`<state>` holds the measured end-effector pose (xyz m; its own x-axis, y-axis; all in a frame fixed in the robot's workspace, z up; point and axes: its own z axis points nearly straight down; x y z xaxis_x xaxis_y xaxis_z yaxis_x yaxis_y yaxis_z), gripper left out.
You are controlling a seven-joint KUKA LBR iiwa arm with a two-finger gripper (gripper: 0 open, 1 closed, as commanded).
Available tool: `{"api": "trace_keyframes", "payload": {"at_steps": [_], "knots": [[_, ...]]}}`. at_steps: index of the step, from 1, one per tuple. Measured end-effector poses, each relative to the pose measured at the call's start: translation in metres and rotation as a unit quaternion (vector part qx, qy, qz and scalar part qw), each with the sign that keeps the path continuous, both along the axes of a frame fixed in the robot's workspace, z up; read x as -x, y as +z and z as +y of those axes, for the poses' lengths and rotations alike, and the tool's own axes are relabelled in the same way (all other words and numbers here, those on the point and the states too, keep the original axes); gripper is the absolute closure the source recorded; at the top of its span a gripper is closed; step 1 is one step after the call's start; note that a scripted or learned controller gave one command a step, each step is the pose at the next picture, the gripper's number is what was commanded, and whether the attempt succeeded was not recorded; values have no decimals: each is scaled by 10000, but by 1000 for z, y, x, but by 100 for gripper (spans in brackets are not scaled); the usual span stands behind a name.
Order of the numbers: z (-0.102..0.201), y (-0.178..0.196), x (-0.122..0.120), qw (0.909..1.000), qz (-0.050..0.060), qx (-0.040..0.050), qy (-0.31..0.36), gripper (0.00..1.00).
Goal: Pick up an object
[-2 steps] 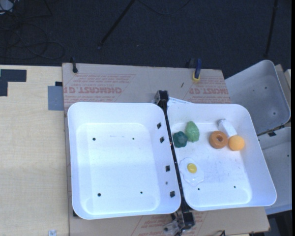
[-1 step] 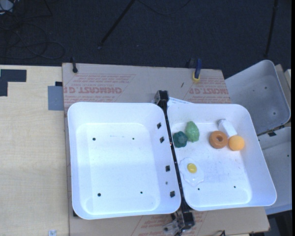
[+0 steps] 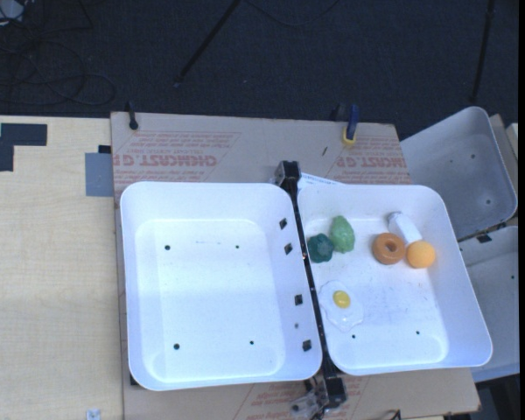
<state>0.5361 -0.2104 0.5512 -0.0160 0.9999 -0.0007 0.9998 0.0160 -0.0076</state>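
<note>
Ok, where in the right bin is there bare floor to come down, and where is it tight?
The right bin has bare floor along its near edge and near-right corner, beyond the fried egg. It is crowded toward the far side: two green pieces by the divider, then the brown ring, orange ball and white cylinder bunched together.

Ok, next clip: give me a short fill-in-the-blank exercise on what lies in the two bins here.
1. All the objects lie in the ____ bin as the camera sees it.
2. The orange ball rests right beside the orange ____.
3. The fried egg toy has a ____ yolk.
4. The two green objects lie close to the ____ between the bins.

Missing words: right; ring; yellow; divider
</note>
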Motion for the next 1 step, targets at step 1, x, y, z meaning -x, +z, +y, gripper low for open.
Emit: {"api": "trace_keyframes", "payload": {"at_steps": [1], "knots": [[1, 10, -1, 10000, 5, 3, 28, 100]]}}
